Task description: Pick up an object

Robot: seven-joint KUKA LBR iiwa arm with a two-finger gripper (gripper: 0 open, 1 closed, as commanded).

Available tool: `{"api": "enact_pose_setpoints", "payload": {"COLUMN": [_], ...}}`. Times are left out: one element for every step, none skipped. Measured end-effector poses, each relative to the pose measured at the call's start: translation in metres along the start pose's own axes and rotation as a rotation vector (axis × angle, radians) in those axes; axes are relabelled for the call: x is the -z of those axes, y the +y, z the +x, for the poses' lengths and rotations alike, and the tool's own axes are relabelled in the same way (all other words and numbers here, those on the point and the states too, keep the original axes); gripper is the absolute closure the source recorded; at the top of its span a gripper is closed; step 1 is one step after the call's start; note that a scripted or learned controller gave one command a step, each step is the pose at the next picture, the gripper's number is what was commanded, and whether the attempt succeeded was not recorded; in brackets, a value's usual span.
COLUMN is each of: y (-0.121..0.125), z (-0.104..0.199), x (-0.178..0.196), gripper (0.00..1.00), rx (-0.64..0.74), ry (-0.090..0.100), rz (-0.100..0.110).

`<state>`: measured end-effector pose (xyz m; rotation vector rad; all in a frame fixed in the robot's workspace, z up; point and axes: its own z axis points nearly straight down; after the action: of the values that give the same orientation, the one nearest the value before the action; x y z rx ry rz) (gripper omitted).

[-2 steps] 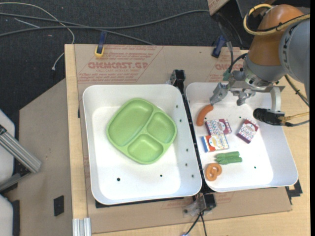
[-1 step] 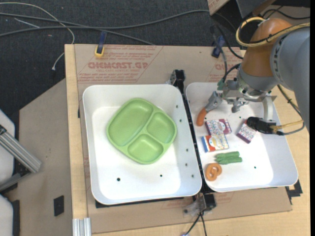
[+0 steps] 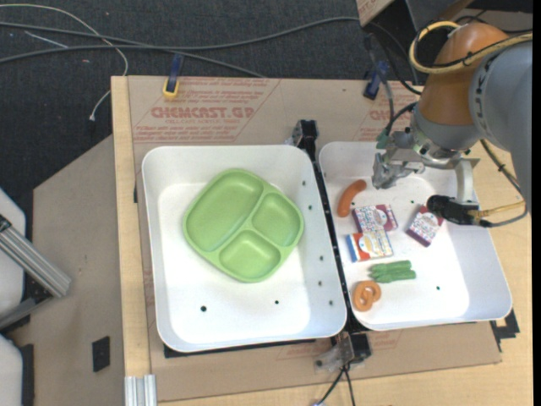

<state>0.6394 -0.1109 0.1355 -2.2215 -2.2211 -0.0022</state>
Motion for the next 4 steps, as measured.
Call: {"api": "enact_pose_setpoints", "payload": {"y": [0.001, 0.002, -0.012, -0.025], "z": [0.004, 0.004, 0.058, 0.106], "x": [0.065, 0.066, 0.063, 0.079], "gripper": [1.0, 1.0, 1.0, 1.0], "rx": [0.002, 0.001, 0.005, 0.006], "ry": [-0.002, -0.001, 0.002, 0.002], "rz": [-0.007, -0.002, 0.004, 0.003]}}
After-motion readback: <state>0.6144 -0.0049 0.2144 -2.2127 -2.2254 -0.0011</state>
